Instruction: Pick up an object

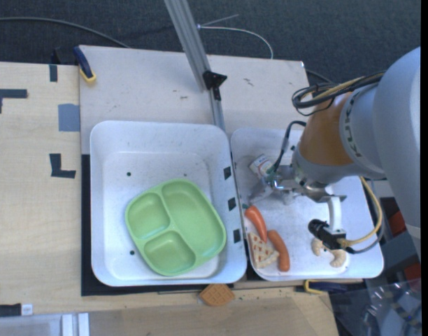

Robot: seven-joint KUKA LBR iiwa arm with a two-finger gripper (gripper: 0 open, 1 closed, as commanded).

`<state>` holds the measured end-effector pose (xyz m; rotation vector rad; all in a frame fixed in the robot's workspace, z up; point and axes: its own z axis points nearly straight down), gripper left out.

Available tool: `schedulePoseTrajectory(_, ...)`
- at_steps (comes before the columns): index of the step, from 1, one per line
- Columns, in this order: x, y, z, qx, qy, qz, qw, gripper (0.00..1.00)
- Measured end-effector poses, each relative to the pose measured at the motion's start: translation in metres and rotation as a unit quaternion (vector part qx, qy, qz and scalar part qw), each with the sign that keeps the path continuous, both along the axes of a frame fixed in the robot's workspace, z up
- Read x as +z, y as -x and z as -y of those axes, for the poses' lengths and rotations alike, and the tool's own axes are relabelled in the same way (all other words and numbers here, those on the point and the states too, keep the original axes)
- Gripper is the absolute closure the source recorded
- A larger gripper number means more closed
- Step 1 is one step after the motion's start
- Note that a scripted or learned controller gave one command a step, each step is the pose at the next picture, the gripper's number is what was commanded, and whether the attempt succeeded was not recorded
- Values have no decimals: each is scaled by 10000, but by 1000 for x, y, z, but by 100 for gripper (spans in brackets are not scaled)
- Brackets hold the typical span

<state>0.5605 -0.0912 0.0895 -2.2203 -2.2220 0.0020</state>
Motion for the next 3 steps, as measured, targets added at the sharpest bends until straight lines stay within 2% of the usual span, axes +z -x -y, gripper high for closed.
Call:
schedulePoseTrajectory(1,10,0,0,2,-4,-7,10000,100)
schedulePoseTrajectory(3,135,-5,-5,5,1,29,10000,100)
